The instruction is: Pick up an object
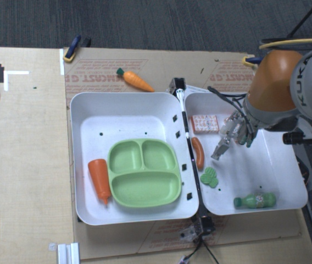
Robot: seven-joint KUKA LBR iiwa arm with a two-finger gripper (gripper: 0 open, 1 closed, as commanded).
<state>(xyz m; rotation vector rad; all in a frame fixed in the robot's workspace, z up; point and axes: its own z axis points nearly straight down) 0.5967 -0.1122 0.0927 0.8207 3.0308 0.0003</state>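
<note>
- Tool (222, 150) hangs in the right bin (279, 169), right of centre of the frame; I cannot tell its state.
- Nothing is lifted; hot dog (198, 152), green toy (210, 177) and bottle (255, 201) lie in this bin.

Smooth, faintly glossy white plastic for the bin (288, 199) under the claw (227, 142) and the bin (84, 147) left of the claw. Matt green plastic in the divided plate (145, 174) well left of the claw. Shiny green plastic on the bottle (255, 201) below the claw. Dull metal on the claw. Matt printed cardboard (161, 67) beneath both bins; pale wood-look counter (24, 158) far left.
</note>
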